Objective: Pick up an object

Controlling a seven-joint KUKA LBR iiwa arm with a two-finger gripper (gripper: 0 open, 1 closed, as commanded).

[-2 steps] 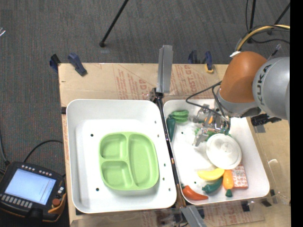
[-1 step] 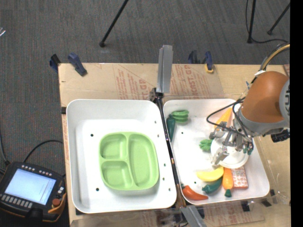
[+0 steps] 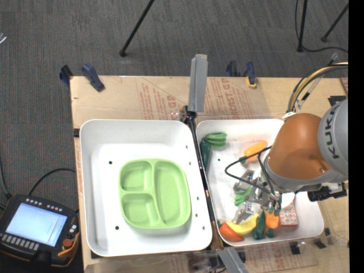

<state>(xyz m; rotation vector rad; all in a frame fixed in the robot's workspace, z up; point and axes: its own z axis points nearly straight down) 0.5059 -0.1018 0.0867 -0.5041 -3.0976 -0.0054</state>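
Note:
My gripper (image 3: pixel 245 198) is low in the right bin (image 3: pixel 227 131), under the orange wrist band. It is open, its two metal fingers (image 3: pixel 247 181) spread apart, one on each side of a small green toy (image 3: pixel 243 197) that lies between them without being clamped. Just in front of it lie a yellow banana (image 3: pixel 245 227), an orange-red piece (image 3: pixel 230 231), a green piece (image 3: pixel 260 228), an orange carrot (image 3: pixel 272 218) and a reddish block (image 3: pixel 289 218). Farther back are a light green vegetable (image 3: pixel 215 139), a dark green one (image 3: pixel 204 154) and an orange piece (image 3: pixel 255 149).
The left bin (image 3: pixel 96 147) holds a light green divided plate (image 3: pixel 154 193). A grey post (image 3: pixel 198 84) stands at the back between the bins. A teach pendant (image 3: pixel 37 223) lies at the lower left, off the bench. The arm's body covers the right bin's right side.

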